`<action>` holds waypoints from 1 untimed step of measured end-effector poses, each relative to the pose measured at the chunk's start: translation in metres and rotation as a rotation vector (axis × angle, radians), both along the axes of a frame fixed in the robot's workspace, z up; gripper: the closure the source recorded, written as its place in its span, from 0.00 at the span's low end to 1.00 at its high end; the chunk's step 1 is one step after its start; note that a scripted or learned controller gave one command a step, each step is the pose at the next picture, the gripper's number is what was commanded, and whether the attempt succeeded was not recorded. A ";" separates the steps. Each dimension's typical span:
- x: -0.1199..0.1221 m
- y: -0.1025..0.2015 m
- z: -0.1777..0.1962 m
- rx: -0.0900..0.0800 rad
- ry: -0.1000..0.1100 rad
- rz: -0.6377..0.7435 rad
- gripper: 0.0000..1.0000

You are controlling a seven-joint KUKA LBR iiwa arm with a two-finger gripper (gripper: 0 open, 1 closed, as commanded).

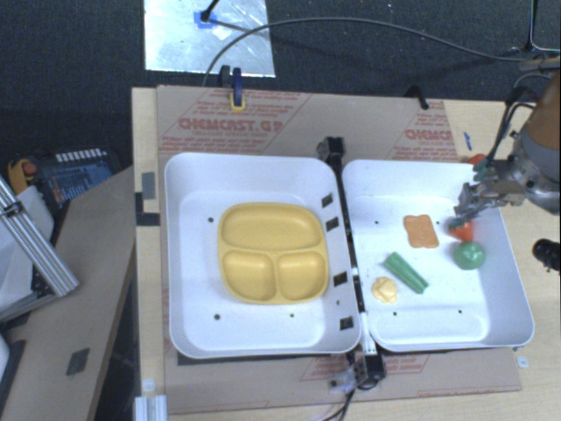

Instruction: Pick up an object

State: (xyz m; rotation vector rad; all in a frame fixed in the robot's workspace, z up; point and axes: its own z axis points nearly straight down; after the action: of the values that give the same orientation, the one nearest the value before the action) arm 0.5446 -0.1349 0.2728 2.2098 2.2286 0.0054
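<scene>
One red object lies under the gripper.

Readable print on the bench sheet

You can read "CHEMCAST GP" in red on the brown sheet under the bins, left of centre; a mirrored repeat at right is cut off.

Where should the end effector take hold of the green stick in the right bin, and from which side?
Grip the green stick at its middle, across its narrow width, coming straight down from above. It lies flat on the bin floor, slanting from upper left to lower right, so the fingers should close across that slant. The yellow piece sits close to its lower side, so the middle probably gives more room.
</scene>
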 end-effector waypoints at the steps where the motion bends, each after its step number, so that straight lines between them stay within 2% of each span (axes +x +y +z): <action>1: 0.026 0.049 -0.013 0.001 0.001 0.001 1.00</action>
State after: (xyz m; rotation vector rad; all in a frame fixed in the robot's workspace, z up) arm 0.5707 -0.0861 0.2596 2.2092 2.2311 0.0050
